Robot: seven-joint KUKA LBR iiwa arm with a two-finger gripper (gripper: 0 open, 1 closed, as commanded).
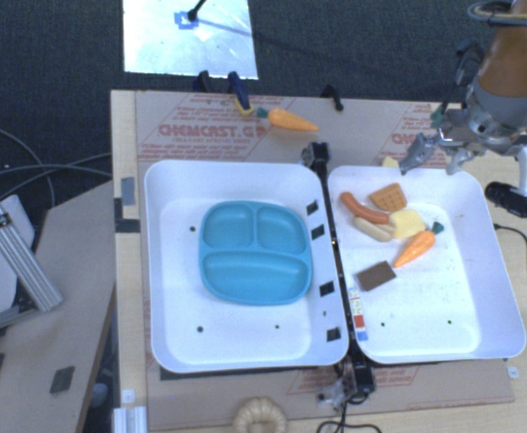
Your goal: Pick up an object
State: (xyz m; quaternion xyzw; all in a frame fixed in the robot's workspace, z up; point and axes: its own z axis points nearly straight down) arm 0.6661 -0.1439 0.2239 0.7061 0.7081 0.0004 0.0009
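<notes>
Dark carpet surrounded the worktop (200, 120), where two white bins sat side by side. A blue plate (254, 251) filled the left bin (169, 332). Toy foods clustered in the right bin (480, 332), within easy reach: sausage (363, 208), carrot (414, 247), cracker (389, 196). Above its far rim hovered the end effector (437, 154), fingers spread, holding nothing.

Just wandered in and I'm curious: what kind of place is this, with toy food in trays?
Probably a robotics lab test bench. A robot arm's claw hangs over a white bin of toy food such as a carrot, cables trail about, and the other bin holds a blue divided plate.
</notes>
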